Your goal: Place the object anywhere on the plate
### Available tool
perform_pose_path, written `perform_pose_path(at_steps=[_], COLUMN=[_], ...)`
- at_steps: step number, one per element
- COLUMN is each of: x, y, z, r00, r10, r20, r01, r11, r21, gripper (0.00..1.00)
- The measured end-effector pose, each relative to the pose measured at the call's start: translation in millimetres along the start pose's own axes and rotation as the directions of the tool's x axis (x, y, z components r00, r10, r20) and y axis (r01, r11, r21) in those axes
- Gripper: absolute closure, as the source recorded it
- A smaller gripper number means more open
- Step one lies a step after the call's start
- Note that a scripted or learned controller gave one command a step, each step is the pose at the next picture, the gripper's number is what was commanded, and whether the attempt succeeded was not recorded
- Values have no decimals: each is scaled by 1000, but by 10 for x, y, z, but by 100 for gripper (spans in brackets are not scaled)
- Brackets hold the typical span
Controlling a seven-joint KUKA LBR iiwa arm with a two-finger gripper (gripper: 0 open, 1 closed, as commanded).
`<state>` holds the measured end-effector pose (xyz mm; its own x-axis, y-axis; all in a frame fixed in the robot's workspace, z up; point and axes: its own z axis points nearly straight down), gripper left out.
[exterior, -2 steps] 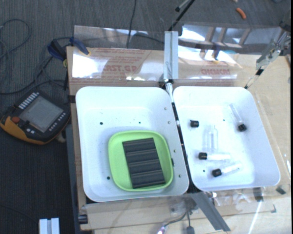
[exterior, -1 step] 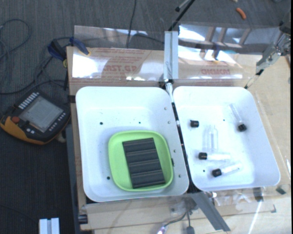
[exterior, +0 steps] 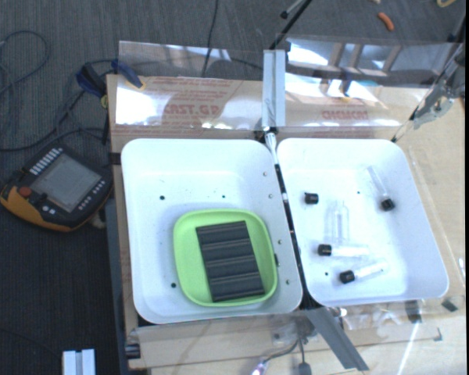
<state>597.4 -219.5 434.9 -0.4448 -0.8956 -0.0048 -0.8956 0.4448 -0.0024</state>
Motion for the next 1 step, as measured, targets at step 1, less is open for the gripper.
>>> perform_pose_path(at_steps=[1], x=[-57], y=[148], z=[5], r00=[972], r10=[-235], r20=[-1], r01=[235], r11=[972], r21=[-2], gripper=[0])
